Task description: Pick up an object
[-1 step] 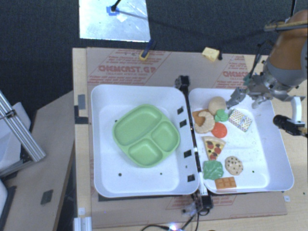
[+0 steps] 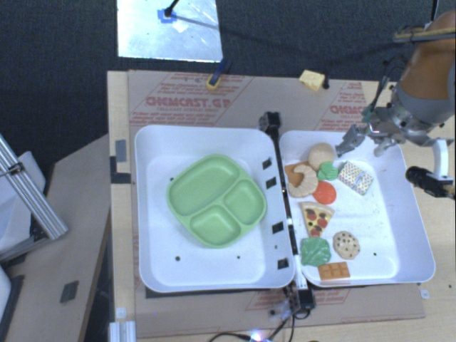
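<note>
Gripper point(image 2: 365, 140), above the right bin's point(image 2: 410, 219) far edge: we cannot tell its opening or hold. Green tray point(image 2: 216, 200) occupies the left bin point(image 2: 153, 191).

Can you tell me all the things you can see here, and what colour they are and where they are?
Bins: 2, white, side by side on the bench, left bin, right bin.
Divided plate: 1, green, left bin.
Pizza slice: 1, yellow and red, right bin, middle.
Cookie: 1, tan with dark spots, right bin, near front.
Cracker: 1, orange, right bin, front edge.
Leafy piece: 1, green, right bin, beside the cookie.
Tomato: 1, red, right bin.
Wrapped packet: 1, silvery, right bin.
Gripper: 1, grey, above the right bin's back edge.
</note>
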### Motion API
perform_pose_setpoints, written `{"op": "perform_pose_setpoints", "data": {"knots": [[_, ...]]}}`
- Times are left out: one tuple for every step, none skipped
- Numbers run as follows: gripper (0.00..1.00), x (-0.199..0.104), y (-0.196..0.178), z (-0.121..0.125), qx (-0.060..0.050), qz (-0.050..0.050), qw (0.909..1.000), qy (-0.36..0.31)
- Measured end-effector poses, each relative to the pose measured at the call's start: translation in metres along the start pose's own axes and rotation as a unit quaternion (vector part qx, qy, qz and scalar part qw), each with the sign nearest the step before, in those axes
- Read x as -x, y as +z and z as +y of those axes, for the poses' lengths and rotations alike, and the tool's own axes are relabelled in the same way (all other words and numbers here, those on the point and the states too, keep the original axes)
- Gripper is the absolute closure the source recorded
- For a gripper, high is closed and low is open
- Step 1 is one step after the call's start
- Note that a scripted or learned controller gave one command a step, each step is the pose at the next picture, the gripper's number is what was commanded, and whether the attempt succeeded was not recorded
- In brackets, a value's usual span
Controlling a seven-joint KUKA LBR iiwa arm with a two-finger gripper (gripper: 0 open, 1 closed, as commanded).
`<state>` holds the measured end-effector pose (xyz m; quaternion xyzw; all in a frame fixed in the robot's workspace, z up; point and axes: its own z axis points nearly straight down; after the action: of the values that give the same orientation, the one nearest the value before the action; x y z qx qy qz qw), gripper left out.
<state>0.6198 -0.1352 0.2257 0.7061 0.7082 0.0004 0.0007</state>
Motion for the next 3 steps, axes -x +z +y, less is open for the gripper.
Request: {"op": "perform_pose_setpoints", "data": {"knots": [[0.0,-0.008,0.059,0.001,-0.002,0.001,1.0,-0.001],[0.0,-0.004,0.102,0.002,-0.002,0.0,1.0,0.001],[0.0,-0.002,0.135,0.005,0.004,-0.003,1.0,0.001]]}}
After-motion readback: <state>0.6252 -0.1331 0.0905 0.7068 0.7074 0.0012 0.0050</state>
